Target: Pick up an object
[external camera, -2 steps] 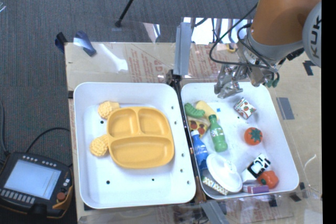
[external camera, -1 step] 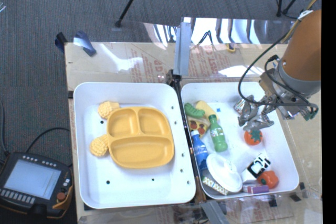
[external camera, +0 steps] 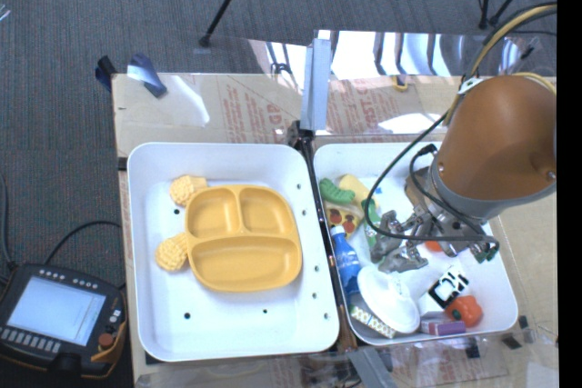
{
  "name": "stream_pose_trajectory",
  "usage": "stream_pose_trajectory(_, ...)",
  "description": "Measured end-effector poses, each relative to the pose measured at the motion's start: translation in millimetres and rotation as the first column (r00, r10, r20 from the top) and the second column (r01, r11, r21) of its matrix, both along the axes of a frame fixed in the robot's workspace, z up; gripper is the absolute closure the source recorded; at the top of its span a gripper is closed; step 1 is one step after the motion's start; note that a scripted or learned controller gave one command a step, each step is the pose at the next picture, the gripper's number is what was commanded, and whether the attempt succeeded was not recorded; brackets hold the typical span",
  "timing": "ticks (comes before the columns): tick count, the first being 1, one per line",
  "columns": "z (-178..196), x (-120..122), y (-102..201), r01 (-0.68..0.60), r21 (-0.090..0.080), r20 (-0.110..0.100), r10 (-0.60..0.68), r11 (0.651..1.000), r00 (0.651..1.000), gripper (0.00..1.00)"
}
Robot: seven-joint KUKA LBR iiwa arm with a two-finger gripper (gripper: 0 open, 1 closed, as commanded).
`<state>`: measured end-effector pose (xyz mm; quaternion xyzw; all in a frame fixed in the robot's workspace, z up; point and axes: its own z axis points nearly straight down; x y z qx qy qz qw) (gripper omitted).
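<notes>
1. Objects for picking lie jumbled in the right shallow white bin: a blue plastic bottle, a green toy piece, a white bowl-like dish and an orange toy.
2. The metal two-finger gripper hangs low over this clutter, just above the dish; whether its jaws are open or closed cannot be told.
3. The left white bin holds a yellow three-compartment plastic tray with two yellow waffle-textured pieces touching its left edge.
</notes>
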<state>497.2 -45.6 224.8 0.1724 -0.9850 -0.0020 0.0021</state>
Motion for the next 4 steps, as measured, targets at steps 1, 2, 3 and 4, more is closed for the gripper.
stream_pose_trajectory(1,-60.6,13.6,-63.1,-0.437,0.002,0.001,0.437,0.9,0.9,1.0)
stream_pose_trajectory(2,-92.4,11.4,-61.0,-0.345,-0.031,0.044,0.346,0.938,0.937,1.0)
stream_pose_trajectory(3,-93.5,11.5,-58.2,-0.349,-0.026,0.045,0.349,0.937,0.936,0.0)
stream_pose_trajectory(4,-135.2,60.2,-51.7,-0.384,-0.011,0.011,0.384,0.923,0.923,0.0)
